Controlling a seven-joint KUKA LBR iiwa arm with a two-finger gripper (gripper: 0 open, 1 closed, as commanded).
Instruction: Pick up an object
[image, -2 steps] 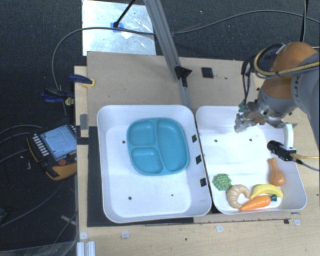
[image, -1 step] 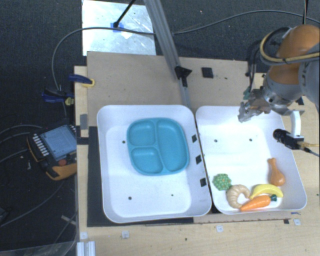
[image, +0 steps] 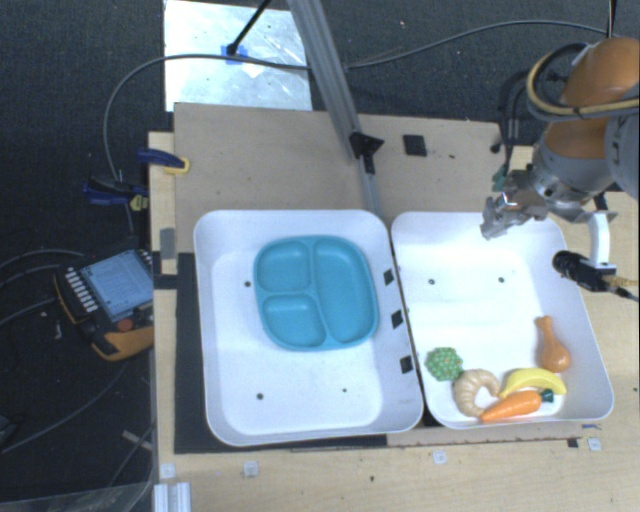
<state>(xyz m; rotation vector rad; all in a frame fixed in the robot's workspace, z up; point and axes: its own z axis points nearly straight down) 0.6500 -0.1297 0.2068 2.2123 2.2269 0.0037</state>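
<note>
A: Toys sit bunched in the right bin's near right corner: a broccoli, a croissant, a carrot, a banana and a drumstick. None is lifted.

B: Which one counts as the object?

A: Any of them, I judge; the task names none. The croissant, carrot and banana touch one another, the broccoli lies just beside the croissant, and the drumstick stands a little apart toward the right wall.

B: And the gripper?

A: The gripper hangs over the far edge of the right bin, near its far right corner, well apart from the pile. Whether it is wide or narrow I cannot tell; it is too small and blurred. Nothing hangs beneath it.

B: So how far along is this?

A: Barely begun, by my reading. No toy is grasped or raised. What is left is nearly everything: cross the bin toward the near right corner, descend over one toy, close on it, and lift.

B: The left bin?

A: It carries a blue tray with three compartments, lying toward the far side. I see no toy in it.

B: Best candidate?

A: Probably the drumstick, since it has free space around it.
</note>
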